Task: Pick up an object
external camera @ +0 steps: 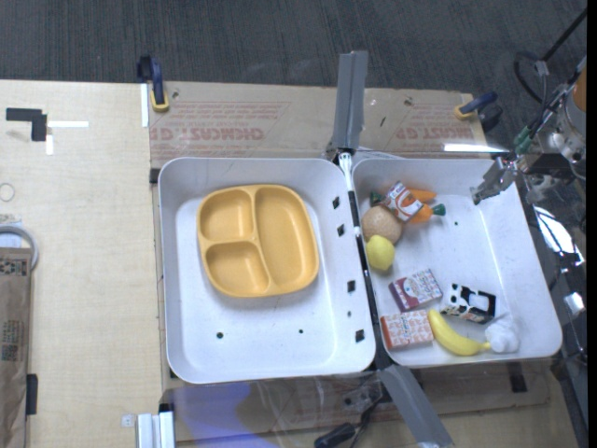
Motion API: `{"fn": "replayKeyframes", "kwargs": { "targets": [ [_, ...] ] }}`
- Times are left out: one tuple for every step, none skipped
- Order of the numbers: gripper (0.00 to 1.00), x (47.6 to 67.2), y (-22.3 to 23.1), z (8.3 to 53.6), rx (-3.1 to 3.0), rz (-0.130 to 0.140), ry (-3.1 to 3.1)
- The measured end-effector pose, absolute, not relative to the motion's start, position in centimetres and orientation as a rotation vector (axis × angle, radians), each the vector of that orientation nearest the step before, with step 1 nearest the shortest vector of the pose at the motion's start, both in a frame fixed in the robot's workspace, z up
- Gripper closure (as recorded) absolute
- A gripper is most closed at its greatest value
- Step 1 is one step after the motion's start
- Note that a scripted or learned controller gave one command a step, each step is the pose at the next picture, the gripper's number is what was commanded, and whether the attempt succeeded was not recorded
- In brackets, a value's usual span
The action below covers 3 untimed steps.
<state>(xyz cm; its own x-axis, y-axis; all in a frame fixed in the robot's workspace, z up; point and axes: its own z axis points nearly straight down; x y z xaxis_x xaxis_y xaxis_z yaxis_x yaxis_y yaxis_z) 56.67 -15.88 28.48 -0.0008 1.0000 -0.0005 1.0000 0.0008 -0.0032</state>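
Observation:
The right bin [516,250] holds several small items. A carrot [422,197] and a small orange-and-white carton [402,200] lie at the far side beside a brown round fruit [381,222] and a lemon [380,253]. Two little red boxes [415,289] [406,329], a black-and-white cow-patterned item [469,302], a banana [454,336] and a white fluffy ball [504,335] lie nearer the front. My gripper [489,185] hangs over the bin's far right corner, apart from all the items, with nothing seen in it.
The left bin [187,334] carries a yellow divided plate [258,240]. A grey divider post [350,101] rises between the bins at the back. Clamps [154,87] [476,107] grip the cardboard behind them. Cables hang at the right by the arm [560,143].

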Motion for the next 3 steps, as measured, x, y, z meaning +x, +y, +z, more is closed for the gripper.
{"fn": "replayKeyframes", "kwargs": {
  "targets": [
    [0.0, 61.5, -15.5, 15.2, -2.371, 0.005, -2.057],
    [0.0, 63.4, -18.0, 9.4, -2.223, 0.003, -2.22],
    [0.0, 59.6, -15.4, 9.2, -2.263, 0.002, -2.178]
  ]
}}
